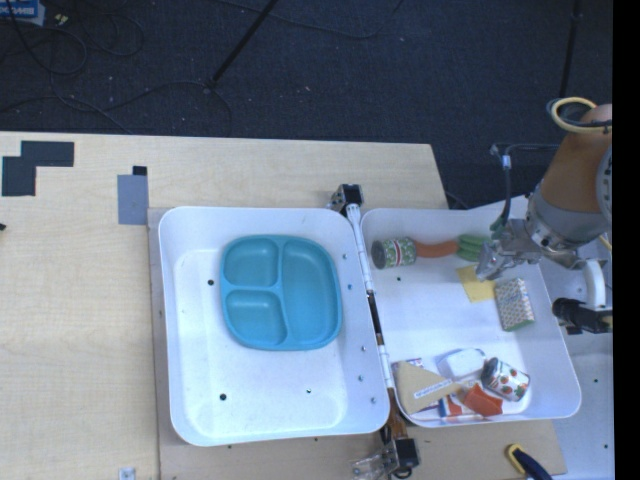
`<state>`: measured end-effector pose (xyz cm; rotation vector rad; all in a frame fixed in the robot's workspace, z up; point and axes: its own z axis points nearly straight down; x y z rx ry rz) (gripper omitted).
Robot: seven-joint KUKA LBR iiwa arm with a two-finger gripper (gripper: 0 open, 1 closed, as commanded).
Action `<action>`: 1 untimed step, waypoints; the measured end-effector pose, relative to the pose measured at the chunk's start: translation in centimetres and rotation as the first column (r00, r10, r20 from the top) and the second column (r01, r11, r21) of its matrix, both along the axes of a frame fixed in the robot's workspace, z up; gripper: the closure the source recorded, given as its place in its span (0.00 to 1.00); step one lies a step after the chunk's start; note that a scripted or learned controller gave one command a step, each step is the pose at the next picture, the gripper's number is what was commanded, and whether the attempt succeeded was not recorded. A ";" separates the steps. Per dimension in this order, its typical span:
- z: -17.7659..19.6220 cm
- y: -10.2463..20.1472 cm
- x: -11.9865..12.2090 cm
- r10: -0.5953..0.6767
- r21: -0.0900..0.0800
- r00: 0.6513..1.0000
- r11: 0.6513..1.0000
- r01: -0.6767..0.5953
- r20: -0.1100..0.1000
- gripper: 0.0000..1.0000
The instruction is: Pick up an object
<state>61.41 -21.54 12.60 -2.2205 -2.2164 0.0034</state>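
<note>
Arm: enters from the right, orange band above the wrist; gripper [497,258] low over the far right part of the right bin.
Fingers: dark metal parts point down and left; whether open or closed cannot be told, and nothing is seen between them.
Nearest candidates: yellow block [476,285] just below the gripper; green piece [471,247] just left of it; mesh pad [514,303] just near and right of the block.
Right bin [420,313]: can [394,253] lying on its side at the far left, an orange stick [435,250] running from it to the green piece. Near edge holds a heap: tan wedge [412,377], white piece [460,362], patterned mug [505,379], red piece [482,401], all touching or overlapping.
Left bin [190,368]: blue plate [280,292], three compartments, lying flat, nothing on it.
Worktop [70,298]: pale wood, carrying both bins side by side.
Risk 1: block, green piece and pad sit close together; a descent between them would likely push them apart rather than grip one.
Risk 2: the block looks flat and low; fingers may close above it or scrape the bin floor.
Risk 3: the can and stick lie round-sided; a nudge could roll them away.
Risk 4: working close to the far right wall, a finger could catch the rim.
Task status: judged not yet done; no object lifted.
</note>
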 end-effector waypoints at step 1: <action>0.7 2.9 2.9 0.002 0.001 1.000 1.000 -0.002 -0.001 1.00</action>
